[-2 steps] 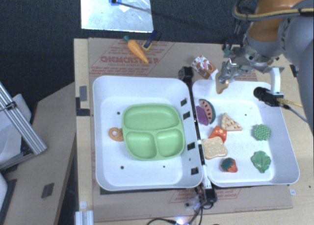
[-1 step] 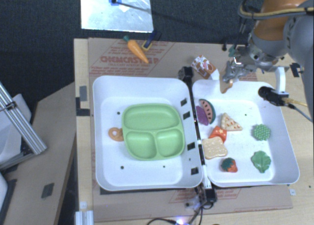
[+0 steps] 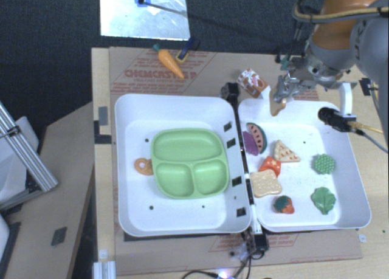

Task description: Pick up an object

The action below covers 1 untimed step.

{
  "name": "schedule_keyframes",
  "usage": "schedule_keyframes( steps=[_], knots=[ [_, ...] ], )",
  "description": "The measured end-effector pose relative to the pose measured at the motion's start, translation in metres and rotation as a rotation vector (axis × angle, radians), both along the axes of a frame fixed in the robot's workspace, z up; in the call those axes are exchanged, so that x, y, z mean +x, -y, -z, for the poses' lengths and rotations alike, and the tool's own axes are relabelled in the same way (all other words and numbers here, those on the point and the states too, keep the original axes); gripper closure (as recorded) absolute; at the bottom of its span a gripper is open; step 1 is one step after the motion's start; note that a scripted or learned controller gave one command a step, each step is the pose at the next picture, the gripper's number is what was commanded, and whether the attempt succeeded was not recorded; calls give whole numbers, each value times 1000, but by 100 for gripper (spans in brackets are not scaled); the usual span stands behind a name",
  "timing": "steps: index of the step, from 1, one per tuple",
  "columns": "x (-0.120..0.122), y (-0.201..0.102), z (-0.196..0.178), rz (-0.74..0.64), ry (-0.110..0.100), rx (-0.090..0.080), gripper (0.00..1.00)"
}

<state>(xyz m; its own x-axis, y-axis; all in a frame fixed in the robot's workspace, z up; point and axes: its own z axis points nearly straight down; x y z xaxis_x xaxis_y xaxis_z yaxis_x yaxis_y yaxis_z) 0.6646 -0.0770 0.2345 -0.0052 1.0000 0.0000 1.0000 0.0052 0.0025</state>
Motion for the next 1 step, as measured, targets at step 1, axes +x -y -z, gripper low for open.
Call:
schedule_keyframes(
  steps=[1],
  knots=[
    [-3, 1, 1, 2, -1, -1, 100]
  ],
)
